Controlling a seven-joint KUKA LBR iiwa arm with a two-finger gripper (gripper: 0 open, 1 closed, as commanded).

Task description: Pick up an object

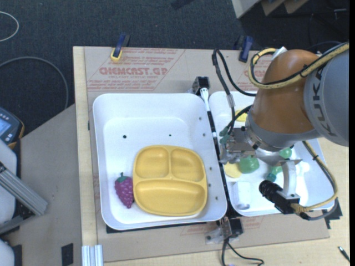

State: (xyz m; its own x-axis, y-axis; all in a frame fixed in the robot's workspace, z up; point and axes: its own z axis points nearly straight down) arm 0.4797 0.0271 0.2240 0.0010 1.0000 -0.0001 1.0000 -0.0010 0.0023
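The arm's gripper (238, 148) is hanging low over the right bin (310, 190), beside a green object (248, 163) and a pale yellow object (233, 170); its grasp state cannot be determined. In the left bin (150, 112), a purple grape bunch (125, 190) is touching a yellow 3-compartment plate (169, 180)

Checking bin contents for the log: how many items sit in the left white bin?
2. A yellow three-compartment plastic plate lies at the left white bin's near middle; a purple toy grape bunch lies just left of it, apparently touching its rim. Nothing there looks hidden.
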